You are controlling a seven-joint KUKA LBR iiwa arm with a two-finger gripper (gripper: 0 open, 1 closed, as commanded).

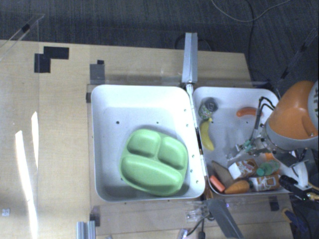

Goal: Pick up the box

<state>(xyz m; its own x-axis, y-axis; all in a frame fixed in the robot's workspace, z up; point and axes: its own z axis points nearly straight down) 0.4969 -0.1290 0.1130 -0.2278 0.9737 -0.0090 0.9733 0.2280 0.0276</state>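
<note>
Item: box, printed carton, lying flat low in the right bin among a carrot, a banana and a sausage.

Item: gripper, poised just above the box's upper edge; you cannot tell how it is set, so count no grasp.

Step, as you may judge it: the approach, lift not begun. The next move calls for a straight descent onto the carton, clear of the crowded neighbours.

Item: left bin, holding a green divided tray.

Surface: pale wooden bench. Room: dark carpet beyond, cable trailing across it.
</note>
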